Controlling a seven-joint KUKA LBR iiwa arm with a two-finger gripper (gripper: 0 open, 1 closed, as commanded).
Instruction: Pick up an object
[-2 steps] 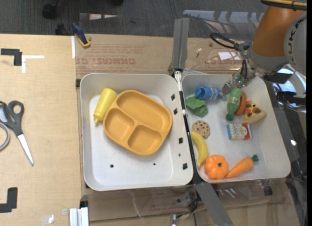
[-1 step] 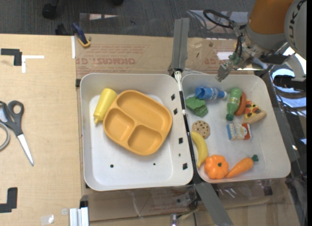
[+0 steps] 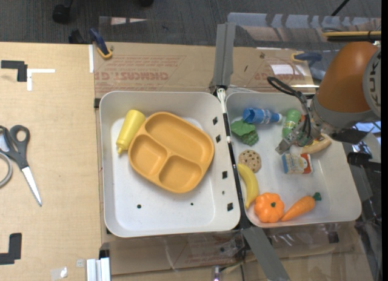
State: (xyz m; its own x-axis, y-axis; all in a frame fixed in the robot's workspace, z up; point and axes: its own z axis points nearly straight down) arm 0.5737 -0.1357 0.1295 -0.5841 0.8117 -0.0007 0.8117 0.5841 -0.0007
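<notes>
The right bin [image 3: 337,192] holds a blue bottle [image 3: 260,116], a green leafy toy [image 3: 244,131], a cookie [image 3: 250,160], a banana [image 3: 247,183], an orange pumpkin [image 3: 269,207], a carrot [image 3: 298,208], a small white carton [image 3: 295,163], a green can [image 3: 292,120] and a pale bun-like piece [image 3: 318,146]. My gripper [image 3: 297,135] hangs low in the bin's back right part, right beside the green can and just above the carton. Its tip is lost in the clutter, so I cannot tell if anything is held.
In the left bin [image 3: 109,171] lie a yellow divided tray [image 3: 170,151] and a yellow bottle [image 3: 130,129]. Scissors [image 3: 21,158] rest on the wooden bench at far left. The arm's orange band [image 3: 345,83] looms over the right bin's back right corner.
</notes>
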